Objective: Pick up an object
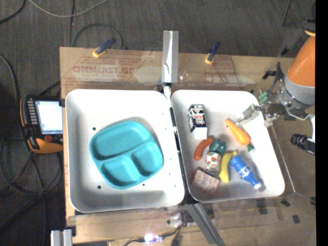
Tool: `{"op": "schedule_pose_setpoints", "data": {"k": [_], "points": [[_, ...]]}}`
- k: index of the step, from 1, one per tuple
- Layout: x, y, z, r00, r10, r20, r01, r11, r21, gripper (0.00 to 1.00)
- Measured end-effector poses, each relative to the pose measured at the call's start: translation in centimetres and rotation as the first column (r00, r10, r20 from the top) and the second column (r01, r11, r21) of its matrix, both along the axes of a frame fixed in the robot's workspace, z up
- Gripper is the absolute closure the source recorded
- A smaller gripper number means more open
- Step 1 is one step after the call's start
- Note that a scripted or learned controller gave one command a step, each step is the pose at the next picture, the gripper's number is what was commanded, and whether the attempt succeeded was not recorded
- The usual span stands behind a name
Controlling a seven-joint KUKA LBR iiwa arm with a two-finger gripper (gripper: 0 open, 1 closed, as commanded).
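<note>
Right bin [266, 188]: claw [254, 111] hovering above.

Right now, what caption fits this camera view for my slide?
Gripper hovers above toy carrot in right bin; blue tray sits in left bin.

A turquoise tray [126, 154] is seen in the white left bin [77, 137]. In the white right bin [274, 152], a blue bottle [244, 171], yellow banana [226, 166] and orange carrot [238, 132] are seen.
</note>
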State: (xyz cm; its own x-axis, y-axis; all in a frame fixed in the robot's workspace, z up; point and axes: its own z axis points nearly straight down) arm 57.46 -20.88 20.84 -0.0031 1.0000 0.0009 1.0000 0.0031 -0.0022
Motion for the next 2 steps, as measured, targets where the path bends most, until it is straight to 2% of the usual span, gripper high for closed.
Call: {"op": "schedule_pose_setpoints", "data": {"k": [1,2], "points": [[0.57,-0.48,-11.12,1.000,0.011,0.007,-0.011,1.000,0.007,0.00],[0.43,-0.49,-10.46,1.000,0.011,0.003,-0.011,1.000,0.006,1.00]]}}
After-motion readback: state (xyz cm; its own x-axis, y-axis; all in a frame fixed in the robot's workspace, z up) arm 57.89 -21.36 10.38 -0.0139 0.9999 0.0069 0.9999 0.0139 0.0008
